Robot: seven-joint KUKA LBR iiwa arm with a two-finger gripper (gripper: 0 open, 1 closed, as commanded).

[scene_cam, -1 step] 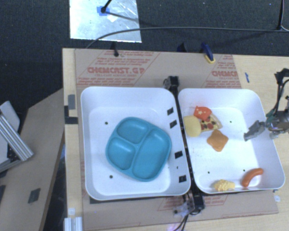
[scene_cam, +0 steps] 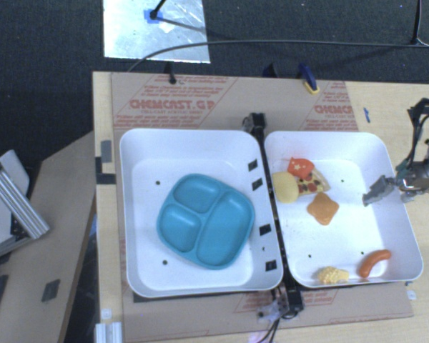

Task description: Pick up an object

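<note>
The gripper (scene_cam: 375,191) hangs over the right edge of the right bin (scene_cam: 372,145); whether it is spread or closed I cannot tell, and nothing shows in its grasp. In that bin a red piece (scene_cam: 300,166), a yellow round piece (scene_cam: 285,187) and a pizza slice (scene_cam: 313,184) cluster by the left wall, an orange square piece (scene_cam: 322,209) just below them. A sausage (scene_cam: 374,263) and corn (scene_cam: 332,275) lie along the near edge. The left bin (scene_cam: 139,191) holds a blue divided plate (scene_cam: 205,221). The cardboard sheet (scene_cam: 222,98) under both reads "CHEMCAST" in red.
</note>
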